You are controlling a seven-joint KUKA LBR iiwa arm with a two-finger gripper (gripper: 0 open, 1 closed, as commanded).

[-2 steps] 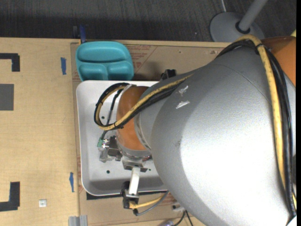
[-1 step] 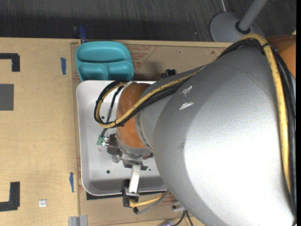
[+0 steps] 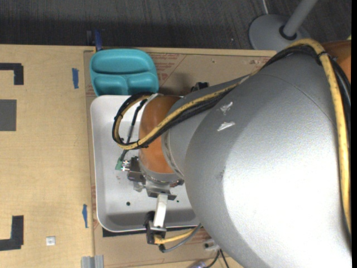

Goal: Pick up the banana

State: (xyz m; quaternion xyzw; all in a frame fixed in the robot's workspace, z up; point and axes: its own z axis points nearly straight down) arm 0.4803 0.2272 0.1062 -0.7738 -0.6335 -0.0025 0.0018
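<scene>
My grey arm [image 3: 262,149] fills the right and middle of the camera view and covers most of the white bin [image 3: 106,149] below it. The orange band [image 3: 152,133] above the wrist sits over the bin's middle. Below it, my gripper [image 3: 146,184] hangs low over the bin floor near the front, seen from above as a dark metal block. The arm hides whatever lies under and to the right of it.
A teal plastic object [image 3: 124,71] lies at the bin's back edge. Yellow and black cables [image 3: 125,124] loop off the wrist, and another cable end [image 3: 160,239] hangs past the bin's front rim. Brown bench surface [image 3: 44,149] stretches to the left.
</scene>
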